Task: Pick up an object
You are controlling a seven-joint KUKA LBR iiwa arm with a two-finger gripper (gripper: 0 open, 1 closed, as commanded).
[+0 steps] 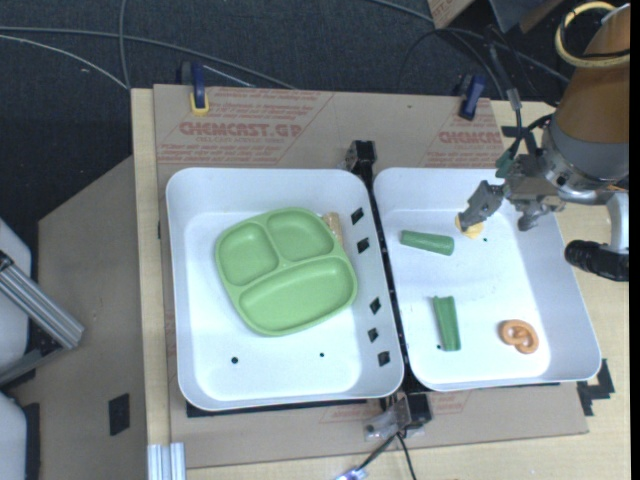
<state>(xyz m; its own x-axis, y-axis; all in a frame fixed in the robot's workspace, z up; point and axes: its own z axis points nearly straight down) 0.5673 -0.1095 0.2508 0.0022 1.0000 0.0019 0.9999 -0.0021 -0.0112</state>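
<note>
So here's where I'm at: my two-finger gripper is hanging over the far end of the right-hand shallow white plastic bin, fingers spread apart with nothing between them. One finger is tilted down toward a small yellow chunk that sits right at its tip. I can't tell if it's touching or just above it.

What I could grab: a short green cylinder lying on its side just past that finger, toward the divider between the bins. A second green stick, flatter looking, is well in front of me toward the near edge of the bin, and an orange pretzel-shaped piece is also down at that near end, more under my arm side. The other white bin, off beyond the divider, has a green sectioned plastic plate in it, which I'd judge is way too far and too flat to bother with.

What worries me: I'm sitting between the yellow chunk and the cylinder, not centred on either. If I drop straight down I'd guess one finger lands on top of the yellow bit and squirts it away. The cylinder looks like it'd roll if I clip it off-centre. And I'm near the bin's back wall, so closing there could just pinch air.
</note>
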